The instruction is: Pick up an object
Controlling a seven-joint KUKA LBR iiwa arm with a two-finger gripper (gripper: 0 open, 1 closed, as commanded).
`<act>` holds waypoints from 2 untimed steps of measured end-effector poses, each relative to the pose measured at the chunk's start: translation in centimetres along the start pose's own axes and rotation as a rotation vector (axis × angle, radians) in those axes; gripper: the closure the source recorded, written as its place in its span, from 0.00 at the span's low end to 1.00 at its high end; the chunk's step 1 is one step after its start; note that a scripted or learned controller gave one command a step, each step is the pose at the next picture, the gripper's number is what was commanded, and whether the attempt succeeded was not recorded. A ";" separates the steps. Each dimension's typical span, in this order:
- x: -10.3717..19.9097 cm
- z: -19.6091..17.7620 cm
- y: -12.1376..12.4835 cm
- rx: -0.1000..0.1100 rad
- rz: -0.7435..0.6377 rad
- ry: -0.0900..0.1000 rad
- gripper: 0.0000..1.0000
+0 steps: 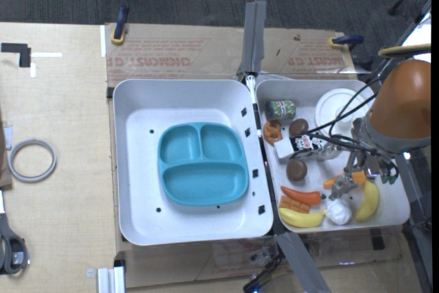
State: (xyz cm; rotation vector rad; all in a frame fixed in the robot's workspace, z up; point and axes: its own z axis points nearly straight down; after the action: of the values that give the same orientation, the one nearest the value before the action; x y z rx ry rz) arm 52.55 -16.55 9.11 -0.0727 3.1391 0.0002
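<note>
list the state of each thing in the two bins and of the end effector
blue divided plate: upright, flat in the left bin
green can: on its side, right bin
white plate: flat, far corner
carrots: lying flat
yellow bananas: lying along the near wall
white ball: resting beside a banana
end effector: low over the right bin, nothing seen between its fingers
</note>
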 end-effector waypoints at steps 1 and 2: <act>-7.3 -0.1 0.6 0.001 0.003 -0.002 0.00; -8.5 -0.1 -6.0 0.000 0.057 -0.003 0.00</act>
State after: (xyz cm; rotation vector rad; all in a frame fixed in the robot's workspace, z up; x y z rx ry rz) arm 61.31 -22.16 9.25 0.0168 3.1370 0.0001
